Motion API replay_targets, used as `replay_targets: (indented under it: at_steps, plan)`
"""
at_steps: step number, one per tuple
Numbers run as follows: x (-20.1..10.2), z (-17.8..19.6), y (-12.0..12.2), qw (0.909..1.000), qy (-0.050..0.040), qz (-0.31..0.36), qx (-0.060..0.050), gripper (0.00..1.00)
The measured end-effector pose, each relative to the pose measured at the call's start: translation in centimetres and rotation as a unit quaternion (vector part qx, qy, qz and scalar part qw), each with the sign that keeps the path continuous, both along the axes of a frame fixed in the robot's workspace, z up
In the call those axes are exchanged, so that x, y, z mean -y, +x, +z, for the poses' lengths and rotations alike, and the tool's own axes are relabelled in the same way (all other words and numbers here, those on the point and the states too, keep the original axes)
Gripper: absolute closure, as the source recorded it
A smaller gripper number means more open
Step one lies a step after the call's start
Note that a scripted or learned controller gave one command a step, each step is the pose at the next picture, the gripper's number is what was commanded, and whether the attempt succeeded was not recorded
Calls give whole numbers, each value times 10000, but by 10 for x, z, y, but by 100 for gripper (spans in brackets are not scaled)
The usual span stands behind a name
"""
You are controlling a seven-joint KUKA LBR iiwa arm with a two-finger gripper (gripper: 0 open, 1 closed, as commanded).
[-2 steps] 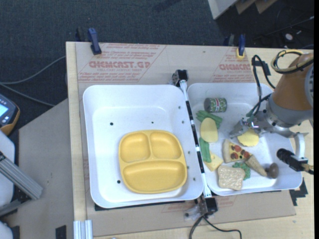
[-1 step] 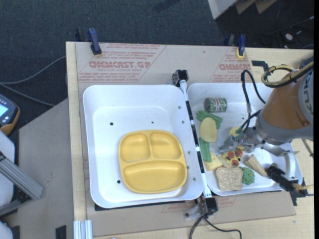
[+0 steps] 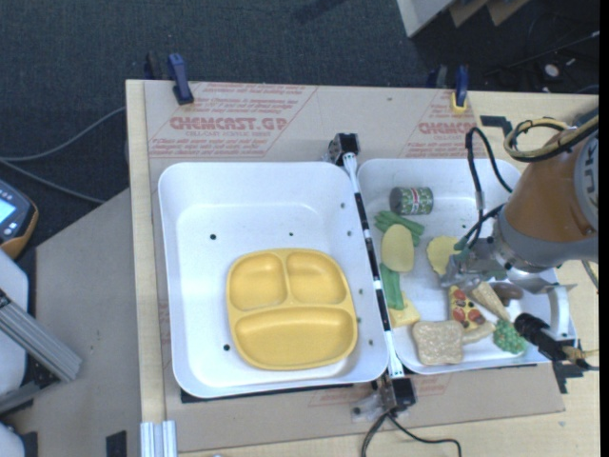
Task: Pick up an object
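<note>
My gripper (image 3: 463,276) is low in the right bin (image 3: 447,174), hanging from the orange-banded wrist (image 3: 550,203) that reaches in from the right. It sits just above a pizza slice (image 3: 467,309) and beside a yellow chip-like piece (image 3: 440,251). Around it lie a green can (image 3: 411,199), a yellow and green corn cob (image 3: 397,248), a slice of bread (image 3: 439,342) and a green broccoli piece (image 3: 509,337). The wrist hides the fingertips.
The left bin (image 3: 190,208) holds a yellow divided plate (image 3: 289,307). A black divider clip (image 3: 343,145) sits between the bins at the back. Blue clamps (image 3: 178,77) hold the cardboard base. Cables (image 3: 529,133) loop near the arm.
</note>
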State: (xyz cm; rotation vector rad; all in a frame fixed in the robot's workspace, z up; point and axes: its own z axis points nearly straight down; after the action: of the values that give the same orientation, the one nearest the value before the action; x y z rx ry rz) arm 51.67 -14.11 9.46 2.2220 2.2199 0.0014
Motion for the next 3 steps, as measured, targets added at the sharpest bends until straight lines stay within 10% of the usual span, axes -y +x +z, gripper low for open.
replay_targets:
  at_steps: [1,2,3]
  plan:
    - [-48,136,-16,10000,-2,36,61,100]
    - [-46,128,-18,10000,-2,7,-2,0]
    - [10,20,15,10000,-4,-12,-24,0]
